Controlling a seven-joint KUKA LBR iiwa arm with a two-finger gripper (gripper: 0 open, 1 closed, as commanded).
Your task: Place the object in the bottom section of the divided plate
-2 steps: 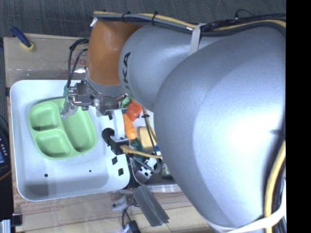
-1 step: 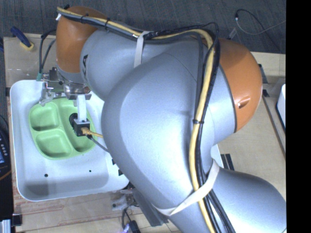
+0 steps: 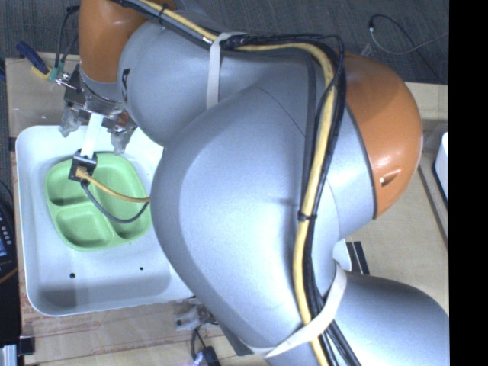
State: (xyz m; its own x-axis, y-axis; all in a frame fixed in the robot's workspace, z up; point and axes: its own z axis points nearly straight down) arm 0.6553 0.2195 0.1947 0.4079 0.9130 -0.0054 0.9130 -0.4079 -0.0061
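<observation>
Bulky grey-and-orange arm [image 3: 290, 204] in front; gripper [image 3: 91, 132] above green divided plastic plate [image 3: 91, 227] in shallow white bin [image 3: 91, 280]. Open or closed: impossible to tell. Probably placing step; next, lowering over bottom section.

Arm [image 3: 290, 204] hides right bin, part of divided plate [image 3: 91, 204]; tool [image 3: 93, 132] fingertips indistinct.

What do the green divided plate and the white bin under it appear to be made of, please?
Divided plate: probably moulded plastic, smooth with a slight sheen, uniform light green with rounded ridges. Bin: likely plastic too, glossy white with softly rounded walls; coated metal cannot be ruled out.
</observation>
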